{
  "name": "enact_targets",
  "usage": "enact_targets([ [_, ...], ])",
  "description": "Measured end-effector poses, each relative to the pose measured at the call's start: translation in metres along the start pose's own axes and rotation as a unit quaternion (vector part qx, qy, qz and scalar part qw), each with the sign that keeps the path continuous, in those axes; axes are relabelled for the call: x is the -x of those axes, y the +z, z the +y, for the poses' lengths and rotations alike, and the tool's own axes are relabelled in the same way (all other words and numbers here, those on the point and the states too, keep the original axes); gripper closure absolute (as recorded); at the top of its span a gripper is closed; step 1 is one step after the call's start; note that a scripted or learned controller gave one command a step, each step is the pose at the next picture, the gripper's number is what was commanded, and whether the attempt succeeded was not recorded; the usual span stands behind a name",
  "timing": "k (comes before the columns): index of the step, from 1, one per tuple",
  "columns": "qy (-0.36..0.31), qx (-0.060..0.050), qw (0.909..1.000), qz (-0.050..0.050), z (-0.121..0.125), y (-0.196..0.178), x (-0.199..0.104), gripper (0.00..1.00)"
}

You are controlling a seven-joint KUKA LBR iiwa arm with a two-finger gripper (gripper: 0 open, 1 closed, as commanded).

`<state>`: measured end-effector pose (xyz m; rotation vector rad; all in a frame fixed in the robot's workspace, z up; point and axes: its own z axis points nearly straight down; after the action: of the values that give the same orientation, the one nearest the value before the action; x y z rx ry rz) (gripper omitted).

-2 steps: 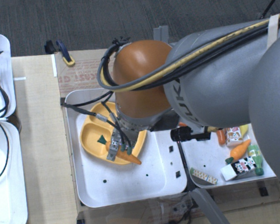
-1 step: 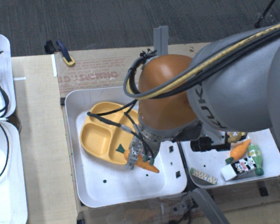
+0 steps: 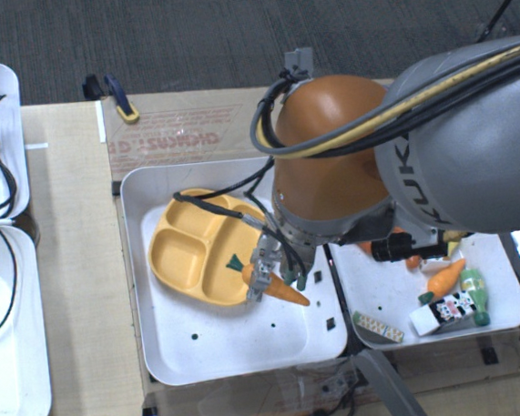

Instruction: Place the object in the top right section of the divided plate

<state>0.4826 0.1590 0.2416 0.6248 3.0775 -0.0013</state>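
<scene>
Bare bin floor (image 3: 227, 338) lies at six o'clock of the yellow divided plate (image 3: 191, 250); the tool (image 3: 265, 280) grips an orange carrot (image 3: 284, 291) at its rim.

The divided plate (image 3: 195, 250) lies in the left bin (image 3: 164, 349), toward its back-left. A toy carrot (image 3: 277, 288) rests at the plate's right edge, under the gripper (image 3: 268, 270). The right bin (image 3: 517, 310) (just beside) holds another carrot (image 3: 445, 276) and a bottle (image 3: 453, 307).

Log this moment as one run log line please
gripper: at carrot | carrot: on yellow divided plate rim, left bin | placement: not done
</scene>
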Motion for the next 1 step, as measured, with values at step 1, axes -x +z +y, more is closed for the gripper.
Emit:
enact_targets([
  [1, 0.001, 0.0, 1.0, -0.001, -0.0003, -0.0087, 0.0016, 1.0],
])
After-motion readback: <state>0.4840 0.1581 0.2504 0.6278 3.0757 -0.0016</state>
